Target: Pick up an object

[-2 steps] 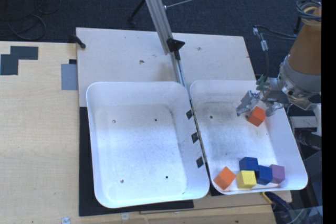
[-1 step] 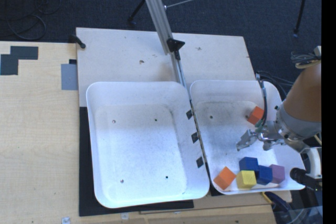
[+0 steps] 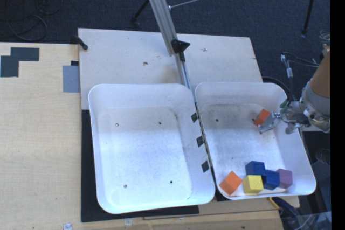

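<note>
The grey arm with its orange band is reached in low over the right-hand shallow white bin. Its tool seems clamped on a small orange block, apparently raised above that bin's floor.

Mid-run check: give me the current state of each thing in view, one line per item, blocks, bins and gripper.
gripper: low in the right bin, at the small orange block
small orange block: at the fingers, grasp not confirmable
orange cube: resting at the near wall
yellow cube: resting among the cluster
blue cubes: resting, touching the yellow cube
purple cube: resting at the cluster's right end
right bin: holds all blocks
left bin: flat on the bench
</note>
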Controlling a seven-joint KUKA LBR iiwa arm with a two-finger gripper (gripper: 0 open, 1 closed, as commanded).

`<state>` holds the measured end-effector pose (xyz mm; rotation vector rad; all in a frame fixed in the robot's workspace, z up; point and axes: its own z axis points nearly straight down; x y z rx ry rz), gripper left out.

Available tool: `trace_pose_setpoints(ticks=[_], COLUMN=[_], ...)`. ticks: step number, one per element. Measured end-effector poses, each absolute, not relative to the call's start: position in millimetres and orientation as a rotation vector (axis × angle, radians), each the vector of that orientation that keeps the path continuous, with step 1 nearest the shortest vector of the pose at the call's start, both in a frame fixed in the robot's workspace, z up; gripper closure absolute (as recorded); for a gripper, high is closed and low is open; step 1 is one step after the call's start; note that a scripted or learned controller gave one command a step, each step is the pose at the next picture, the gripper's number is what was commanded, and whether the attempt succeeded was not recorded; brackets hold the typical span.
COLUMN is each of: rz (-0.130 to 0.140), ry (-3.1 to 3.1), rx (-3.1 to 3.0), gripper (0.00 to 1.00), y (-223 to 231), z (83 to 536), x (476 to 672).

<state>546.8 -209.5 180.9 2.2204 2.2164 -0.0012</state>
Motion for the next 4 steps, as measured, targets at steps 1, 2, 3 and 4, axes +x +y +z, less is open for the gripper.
trace_pose_setpoints(ticks=[1,2,3,4], rz=[-0.001,0.004,0.002,-0.005], ry=[2.225,2.223,2.225,2.233], rx=[2.218,2.215,2.218,2.212], gripper=[0.00,0.00,0.00,1.00], y=[-208.5,-206.0,-179.6,-179.6], z=[88.4,91.4,107.8,116.5], x=[564.5,653.3,662.7,661.9])
